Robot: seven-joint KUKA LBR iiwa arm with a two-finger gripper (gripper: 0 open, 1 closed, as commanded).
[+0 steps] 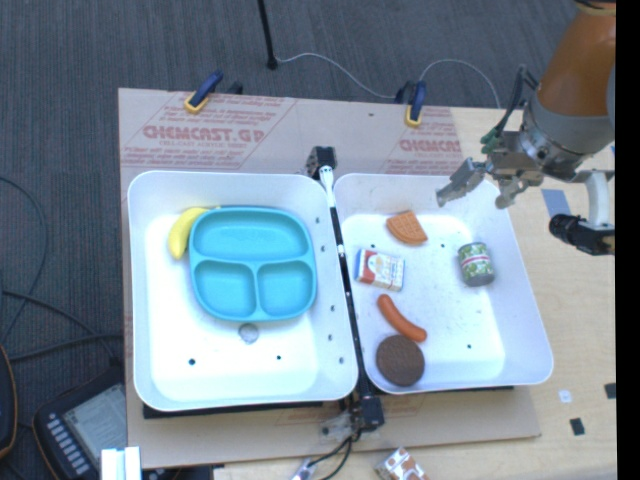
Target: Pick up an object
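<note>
Camera view: your gripper [485, 185] hangs over the back edge of the right bin [520, 363], up high; the fingers [455, 186] look spread apart with nothing between them. Probably staged there for a descent into the bin, though that's a guess.

Any object counts for the task, and the candidates all lie loose in the right bin, well spaced, so each can be approached on its own. Count five: one orange wedge [407, 227] near the back, closest to the gripper; one small carton [381, 269] beside the divider; one green can [477, 264] on its side toward the right wall; one sausage [401, 319] lying diagonal; one brown disc [400, 360] at the front, just beside the sausage. The wedge or the can look like the shortest reach.

Left bin [150, 348]: one blue divided tray [254, 275] with three compartments, sitting flat in the middle, and one banana [181, 230] tucked against the tray's back-left edge, touching it. Crowded spot, harder grasp.

Two white bins sit side by side on a board [330, 128] on the counter. Two clamps, one [204, 90] back left, one [415, 105] back centre, pin the board, likely so the bins don't shift.
</note>
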